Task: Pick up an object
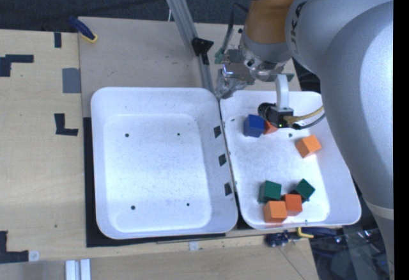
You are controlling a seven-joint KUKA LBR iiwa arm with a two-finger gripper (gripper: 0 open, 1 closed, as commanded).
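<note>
The right bin [339, 208] holds several small blocks. A blue block [254, 125] lies near its far left corner, with a small red-orange piece [271, 127] just to its right. An orange block [308, 145] sits toward the right side. Near the front lie a green block [270, 190], a darker green block [305, 188], an orange block [276, 210] and a red-orange block [293, 202], close together. My gripper [226, 84] hangs over the far left corner of the right bin, above and left of the blue block, with nothing seen in it.
The left bin [102, 144] stands beside the right one, their rims touching in the middle. A slanted metal bar [181, 10] runs down to the bins' far edge near the gripper. The grey arm [358, 80] covers the right bin's right side.
</note>
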